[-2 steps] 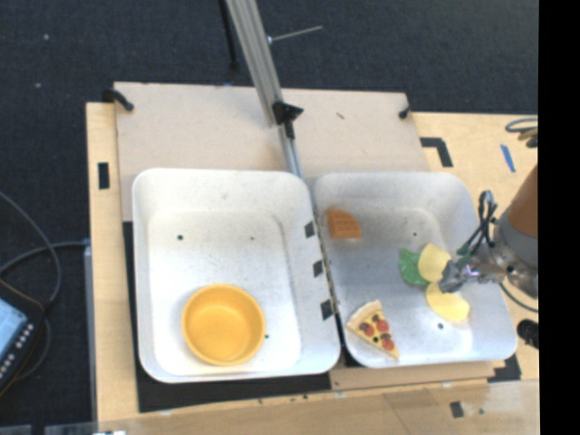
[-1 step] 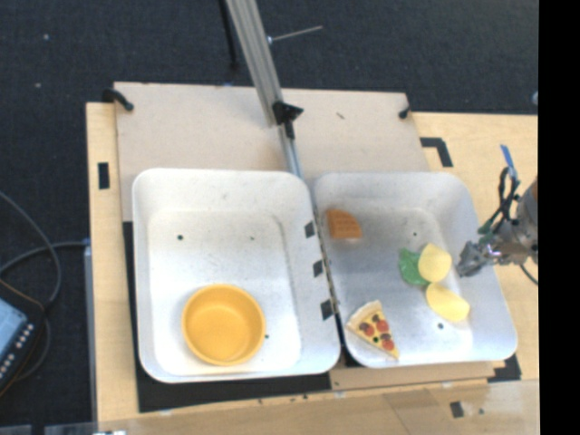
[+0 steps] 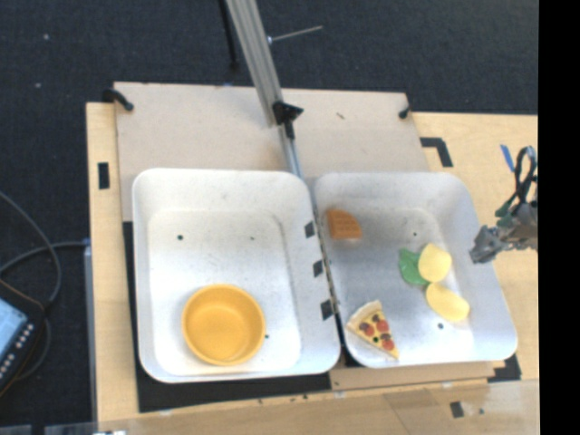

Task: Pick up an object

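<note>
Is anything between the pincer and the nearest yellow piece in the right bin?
Nothing visible. The pincer sits at the right bin's right rim; bare bin floor separates it from the upper yellow piece, which overlaps a green piece on its far side.

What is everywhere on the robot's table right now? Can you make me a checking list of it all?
Surface: wooden bench bearing the left bin and right bin, side by side.
Job's things: left bin holds a yellow bowl. Right bin holds a brown toy bread, a pizza slice, and two yellow pieces, the upper one against a green piece.
Clutter: nothing seen.
Grippers: gripper at the right bin's right rim, nothing seen between its fingers; too small to tell open or shut.
Cables: black cable on the floor at left; wires by the arm.
Surroundings: dark carpet, metal rail.
</note>
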